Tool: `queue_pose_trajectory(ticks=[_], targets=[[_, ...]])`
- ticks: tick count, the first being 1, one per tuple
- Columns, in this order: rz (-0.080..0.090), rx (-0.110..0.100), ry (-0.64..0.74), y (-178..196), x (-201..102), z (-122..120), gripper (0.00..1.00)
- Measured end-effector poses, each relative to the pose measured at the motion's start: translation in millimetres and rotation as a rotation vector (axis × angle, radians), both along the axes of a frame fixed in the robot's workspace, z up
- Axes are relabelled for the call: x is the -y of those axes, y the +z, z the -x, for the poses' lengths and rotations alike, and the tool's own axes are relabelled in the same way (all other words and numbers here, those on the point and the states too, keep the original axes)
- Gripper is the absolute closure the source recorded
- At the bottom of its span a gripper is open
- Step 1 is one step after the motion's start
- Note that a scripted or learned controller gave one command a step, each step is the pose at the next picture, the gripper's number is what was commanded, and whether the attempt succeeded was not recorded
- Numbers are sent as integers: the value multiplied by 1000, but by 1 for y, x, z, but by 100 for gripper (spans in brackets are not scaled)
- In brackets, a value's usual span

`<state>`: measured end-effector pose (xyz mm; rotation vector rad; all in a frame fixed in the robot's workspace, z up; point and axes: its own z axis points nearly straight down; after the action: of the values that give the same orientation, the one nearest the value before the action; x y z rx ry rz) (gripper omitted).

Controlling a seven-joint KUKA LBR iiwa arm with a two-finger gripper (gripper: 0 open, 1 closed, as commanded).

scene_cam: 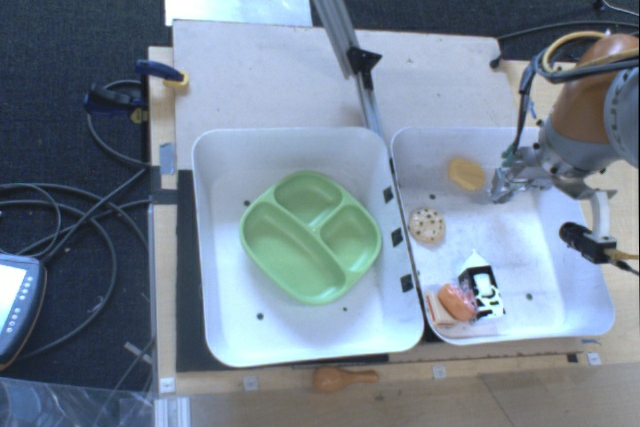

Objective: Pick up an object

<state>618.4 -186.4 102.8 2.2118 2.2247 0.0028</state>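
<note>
Showing unreadable black-and-white print: carton (480, 290)

the right bin (560, 315) holds four small things. a flat yellow piece (465, 173), perhaps a toy chip, lies near the far wall. a round cookie (427, 226) with dark specks lies flat against the left wall. toward the near corner a small black-and-white carton (481, 289) lies tipped over, touching an orange-pink lump (452, 303) beside it.
</note>
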Motion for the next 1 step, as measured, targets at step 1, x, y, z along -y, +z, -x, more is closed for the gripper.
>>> queue_pose_trajectory(ticks=[1], targets=[[0,3,1,65,-1,1,100]])
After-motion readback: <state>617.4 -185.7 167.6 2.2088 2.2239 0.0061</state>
